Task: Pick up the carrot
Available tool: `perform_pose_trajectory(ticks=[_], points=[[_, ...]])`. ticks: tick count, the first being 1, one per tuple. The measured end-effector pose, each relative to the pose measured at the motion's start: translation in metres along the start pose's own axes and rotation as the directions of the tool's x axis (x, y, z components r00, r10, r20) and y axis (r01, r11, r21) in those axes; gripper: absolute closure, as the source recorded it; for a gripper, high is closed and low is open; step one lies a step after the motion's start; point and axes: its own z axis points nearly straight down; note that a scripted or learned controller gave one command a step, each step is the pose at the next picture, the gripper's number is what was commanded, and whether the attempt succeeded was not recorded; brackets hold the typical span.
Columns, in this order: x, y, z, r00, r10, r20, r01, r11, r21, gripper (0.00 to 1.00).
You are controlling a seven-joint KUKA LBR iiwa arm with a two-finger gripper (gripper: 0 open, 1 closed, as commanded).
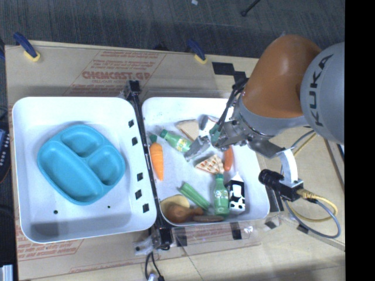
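Observation:
The carrot (156, 160), orange with a small green top, lies lengthwise against the left wall of the right bin (253, 163). My gripper (202, 141) hangs low over the middle of that bin, roughly a carrot's length to the right of the carrot and apart from it. It sits just over the cap end of a small green bottle (174, 139) and beside a tan bread slice (188, 127). The arm's orange band and wrist hide the bin's upper right part.
The right bin also holds a waffle-patterned wedge (210, 166), a thin red-orange piece (228, 158), a second green bottle (220, 195), a cow-patterned carton (236, 196), a green stick (193, 195) and a brown item (183, 211). A blue divided plate (82, 163) lies in the left bin (26, 122).

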Motion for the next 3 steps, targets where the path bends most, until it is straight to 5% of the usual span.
perform_pose_trajectory(ticks=[1, 2, 3], points=[[0.051, 0.023, 0.088, 0.999, 0.05, 0.001, -0.05, 0.999, 0.005, 0.0], [0.049, 0.023, 0.087, 0.999, 0.052, 0.004, -0.052, 0.999, 0.002, 0.0], [0.022, 0.061, 0.085, 0.981, 0.194, 0.005, -0.194, 0.981, -0.001, 0.0]])
